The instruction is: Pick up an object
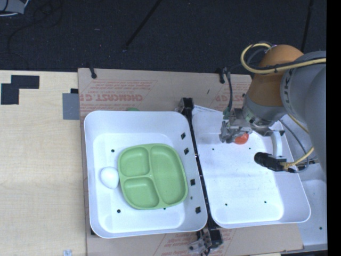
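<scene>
The arm [303, 89], grey with an orange band, stands highest and nearest the lens, reaching in from the right over the far part of the right bin. Beneath it the bench [42, 169] shows pale wood at left, with a brown printed board [138, 92] laid under both bins.

The left bin [98, 127] is white and shallow. It holds a green divided plate [152, 176] with three compartments, lying flat near the bin's centre. A white egg-shaped object [109, 177] lies just beside the plate's left edge, apparently touching it.

The right bin [290, 209] is white and of matching form, set close against the left bin along a dark centre divider [194, 161].

The gripper [234, 135] is low over the far left area of the right bin. A small red-orange object [242, 138] sits at the tips of the fingers [228, 136], on or just above the bin floor. The view is too small and crowded to tell whether the fingers are spread, together, or pinching the object.

A black cable fitting [269, 160] hangs from the arm above the right bin's middle.
</scene>
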Robot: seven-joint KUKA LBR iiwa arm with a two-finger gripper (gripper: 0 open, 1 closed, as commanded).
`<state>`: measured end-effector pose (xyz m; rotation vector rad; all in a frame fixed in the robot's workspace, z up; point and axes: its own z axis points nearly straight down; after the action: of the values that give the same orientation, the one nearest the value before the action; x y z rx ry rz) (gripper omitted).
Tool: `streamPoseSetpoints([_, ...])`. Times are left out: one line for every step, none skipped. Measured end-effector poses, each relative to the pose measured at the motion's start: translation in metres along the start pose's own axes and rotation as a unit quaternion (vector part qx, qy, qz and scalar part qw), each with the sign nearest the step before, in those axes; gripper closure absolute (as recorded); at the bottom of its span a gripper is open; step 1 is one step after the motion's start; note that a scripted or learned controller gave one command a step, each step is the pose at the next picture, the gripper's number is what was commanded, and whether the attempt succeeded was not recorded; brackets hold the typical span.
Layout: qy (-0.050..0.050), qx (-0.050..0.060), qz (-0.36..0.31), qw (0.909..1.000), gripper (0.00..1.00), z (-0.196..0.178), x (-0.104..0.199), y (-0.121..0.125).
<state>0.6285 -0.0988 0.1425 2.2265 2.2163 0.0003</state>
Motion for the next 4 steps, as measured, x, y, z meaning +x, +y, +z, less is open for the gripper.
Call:
streamPoseSetpoints([0.0,-0.002,-0.002,1.0,1.0,-0.061,-0.001,0.008])
streamPoseSetpoints([0.0,0.0,-0.003,1.0,1.0,-0.071,-0.002,0.008])
streamPoseSetpoints([0.001,0.003,-0.004,1.0,1.0,-0.068,0.051,-0.011])
streamPoseSetpoints([0.001,0.002,-0.004,1.0,1.0,-0.071,0.108,-0.009])
